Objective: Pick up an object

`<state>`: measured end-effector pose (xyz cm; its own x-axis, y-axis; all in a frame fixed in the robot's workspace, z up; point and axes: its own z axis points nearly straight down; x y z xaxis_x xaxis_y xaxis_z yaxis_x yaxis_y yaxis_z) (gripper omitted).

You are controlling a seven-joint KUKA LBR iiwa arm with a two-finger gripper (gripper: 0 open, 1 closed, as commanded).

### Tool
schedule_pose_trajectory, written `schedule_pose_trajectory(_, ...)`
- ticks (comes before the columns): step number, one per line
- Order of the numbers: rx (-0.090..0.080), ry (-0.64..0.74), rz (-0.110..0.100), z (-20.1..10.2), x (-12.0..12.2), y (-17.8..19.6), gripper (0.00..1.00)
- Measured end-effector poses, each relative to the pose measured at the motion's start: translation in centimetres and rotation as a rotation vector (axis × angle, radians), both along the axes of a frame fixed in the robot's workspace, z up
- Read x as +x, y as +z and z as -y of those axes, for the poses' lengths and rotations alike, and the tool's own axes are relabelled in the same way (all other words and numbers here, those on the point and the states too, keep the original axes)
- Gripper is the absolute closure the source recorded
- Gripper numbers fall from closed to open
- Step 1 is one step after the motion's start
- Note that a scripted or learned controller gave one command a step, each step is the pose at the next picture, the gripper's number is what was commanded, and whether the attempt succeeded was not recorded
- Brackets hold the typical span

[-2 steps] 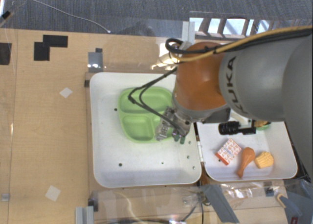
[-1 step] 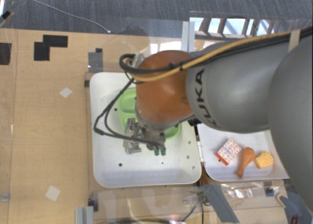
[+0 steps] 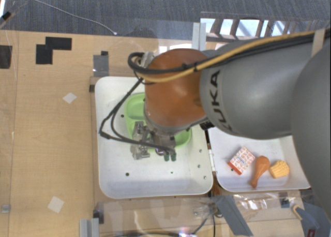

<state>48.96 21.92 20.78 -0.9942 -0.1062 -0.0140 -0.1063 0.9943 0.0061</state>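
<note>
green bowl (image 3: 135,107) lies in the left bin (image 3: 111,179), partly under the hand (image 3: 152,150) at its 5 o'clock; hand's grip state cannot be told. right bin (image 3: 223,179) at 3 o'clock holds a red-and-white box (image 3: 241,160), drumstick (image 3: 260,169) and yellow piece (image 3: 279,169).

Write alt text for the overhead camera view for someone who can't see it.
A grey and orange robot arm lowers its hand over a green object in the left white bin. The right bin holds a red-and-white box, a toy drumstick and a yellow piece.
</note>
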Motion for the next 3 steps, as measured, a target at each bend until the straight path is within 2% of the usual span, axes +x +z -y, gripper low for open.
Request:
schedule_pose_trajectory(1, -0.001, -0.378, -0.009, 1.3, 1.1, -1.0, 1.0)
schedule_pose_trajectory(2, 0.006, -0.907, -0.009, 3.6, -0.1, 6.9, 1.0)
schedule_pose_trajectory(3, -0.001, -0.577, -0.012, 3.7, -0.2, 3.0, 1.0)
